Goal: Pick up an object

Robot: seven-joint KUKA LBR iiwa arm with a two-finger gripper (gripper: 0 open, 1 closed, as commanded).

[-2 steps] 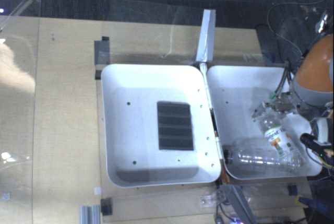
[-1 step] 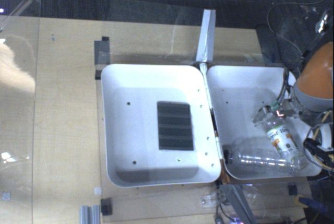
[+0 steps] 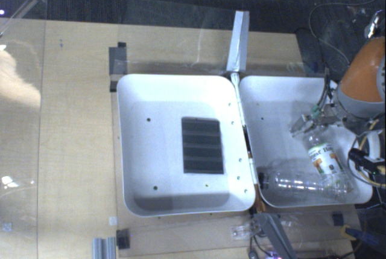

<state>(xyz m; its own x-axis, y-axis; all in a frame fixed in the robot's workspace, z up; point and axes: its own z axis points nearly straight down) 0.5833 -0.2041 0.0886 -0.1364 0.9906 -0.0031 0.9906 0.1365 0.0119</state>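
Note:
A dark ribbed rectangular pad (image 3: 202, 145) lies flat in the middle of the left bin (image 3: 139, 131). In the right bin (image 3: 271, 101), a clear plastic bottle (image 3: 298, 180) lies on its side along the front wall. A second clear bottle with a white and orange label (image 3: 324, 158) lies tilted just behind it, towards the right. My gripper (image 3: 309, 121) hangs over the right bin, just above and behind the labelled bottle, with the arm's orange band (image 3: 365, 73) to its right. I see nothing held in it.
A metal divider post (image 3: 238, 40) stands behind the seam between the two bins. Cables (image 3: 365, 161) hang at the right bin's right edge. Wooden bench top (image 3: 60, 131) stretches to the left of the bins.

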